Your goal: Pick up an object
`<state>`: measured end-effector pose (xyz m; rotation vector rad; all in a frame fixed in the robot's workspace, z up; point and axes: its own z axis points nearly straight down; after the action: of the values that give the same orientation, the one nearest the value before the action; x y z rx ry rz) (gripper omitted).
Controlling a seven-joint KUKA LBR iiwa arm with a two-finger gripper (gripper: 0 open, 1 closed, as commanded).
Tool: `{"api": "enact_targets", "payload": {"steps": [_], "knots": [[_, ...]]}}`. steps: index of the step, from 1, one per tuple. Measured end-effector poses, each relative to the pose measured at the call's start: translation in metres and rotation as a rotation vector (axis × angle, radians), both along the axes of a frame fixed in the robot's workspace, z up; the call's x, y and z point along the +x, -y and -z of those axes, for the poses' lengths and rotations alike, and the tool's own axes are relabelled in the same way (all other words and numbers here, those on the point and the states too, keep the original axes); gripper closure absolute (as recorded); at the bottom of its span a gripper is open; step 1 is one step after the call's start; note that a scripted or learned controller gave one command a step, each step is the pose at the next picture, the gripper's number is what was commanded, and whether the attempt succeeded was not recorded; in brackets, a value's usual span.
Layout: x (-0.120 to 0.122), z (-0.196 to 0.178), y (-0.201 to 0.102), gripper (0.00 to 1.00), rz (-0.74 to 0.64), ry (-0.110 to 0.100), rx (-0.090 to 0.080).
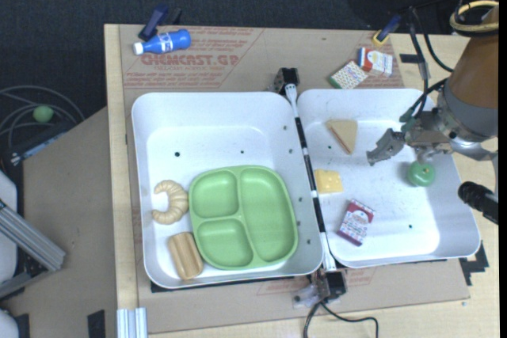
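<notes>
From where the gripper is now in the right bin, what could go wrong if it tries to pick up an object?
1. The gripper hangs between the cheese wedge and the green apple, above neither, so closing here would likely catch nothing.
2. The apple is round and may roll away if a finger nudges it.
3. The yellow cracker lies flat near the right bin's left wall, leaving little room for a finger beside it.

- A tan wedge of cheese (344,134) is seen lying flat near the back of the right bin.
- A pale yellow square block (328,182) is laid flat beside the divider.
- A small red carton (356,222) is seen lying tilted toward the front.
- A green apple (421,173) is set near the right wall.
</notes>
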<state>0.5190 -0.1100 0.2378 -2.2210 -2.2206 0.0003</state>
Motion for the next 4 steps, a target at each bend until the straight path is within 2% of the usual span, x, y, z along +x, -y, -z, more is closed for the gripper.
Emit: {"api": "enact_targets", "payload": {"steps": [1, 3, 4], "knots": [[-0.032, 0.153, 0.008, 0.00, 0.001, 0.001, 0.000], [0.122, 0.153, 0.004, 0.00, -0.001, 0.003, -0.001], [0.122, 0.142, 0.004, 1.00, -0.002, 0.005, -0.002]]}}
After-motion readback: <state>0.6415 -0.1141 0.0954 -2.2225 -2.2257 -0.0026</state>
